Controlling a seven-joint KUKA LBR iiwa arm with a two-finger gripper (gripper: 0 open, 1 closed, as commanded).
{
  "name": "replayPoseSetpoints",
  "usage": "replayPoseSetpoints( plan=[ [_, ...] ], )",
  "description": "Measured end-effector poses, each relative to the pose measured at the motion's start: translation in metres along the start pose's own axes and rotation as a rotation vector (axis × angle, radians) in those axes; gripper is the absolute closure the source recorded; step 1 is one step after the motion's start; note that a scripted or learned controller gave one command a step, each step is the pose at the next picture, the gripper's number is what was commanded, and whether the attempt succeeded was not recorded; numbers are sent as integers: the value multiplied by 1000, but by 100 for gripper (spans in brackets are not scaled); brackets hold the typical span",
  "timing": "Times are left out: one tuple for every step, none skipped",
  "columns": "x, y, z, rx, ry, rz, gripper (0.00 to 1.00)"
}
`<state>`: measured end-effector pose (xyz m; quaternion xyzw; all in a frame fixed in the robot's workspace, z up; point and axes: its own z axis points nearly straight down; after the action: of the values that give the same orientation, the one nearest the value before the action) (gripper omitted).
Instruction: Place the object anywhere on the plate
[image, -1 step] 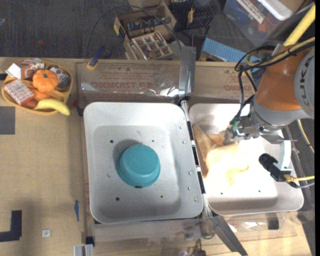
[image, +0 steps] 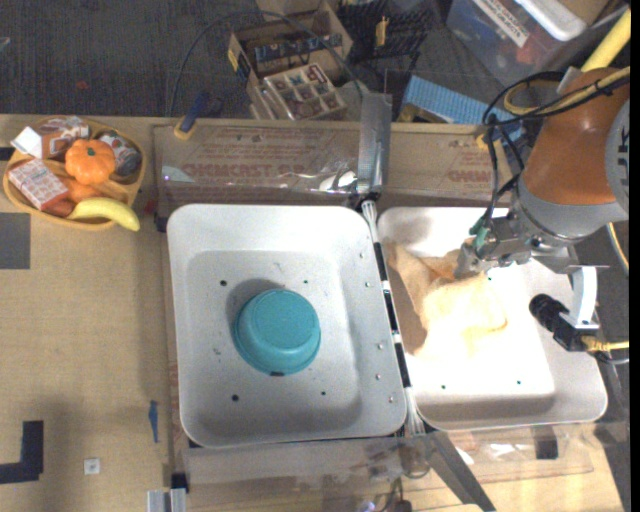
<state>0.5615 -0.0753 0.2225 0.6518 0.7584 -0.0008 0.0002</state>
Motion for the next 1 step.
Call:
replayPoseSetpoints(
  plan=[
    [60,9,-1,1,2,-401,100]
  ],
)
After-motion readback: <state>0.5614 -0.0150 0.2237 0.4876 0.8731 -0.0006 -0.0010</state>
